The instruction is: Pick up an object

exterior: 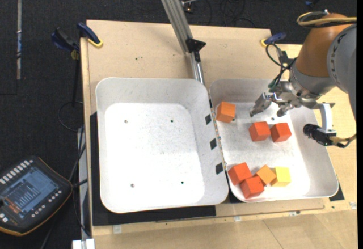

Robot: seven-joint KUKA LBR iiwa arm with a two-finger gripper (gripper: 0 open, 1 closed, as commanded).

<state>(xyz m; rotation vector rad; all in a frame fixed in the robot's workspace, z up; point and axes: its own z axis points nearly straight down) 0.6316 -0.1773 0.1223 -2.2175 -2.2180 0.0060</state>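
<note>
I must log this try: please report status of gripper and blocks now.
Gripper open, above right bin, holding nothing. Two red blocks just below it. Orange block to camera-left, apart. Nothing in the way.

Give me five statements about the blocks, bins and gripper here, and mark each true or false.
1. All the blocks lie in the right bin. True.
2. The gripper hangs over the left bin. False: it is over the right bin.
3. One yellow block lies among the orange and red ones. True.
4. A block is between the fingers. False: nothing shows there.
5. The lone orange block lies near the bins' shared edge. True.
</note>
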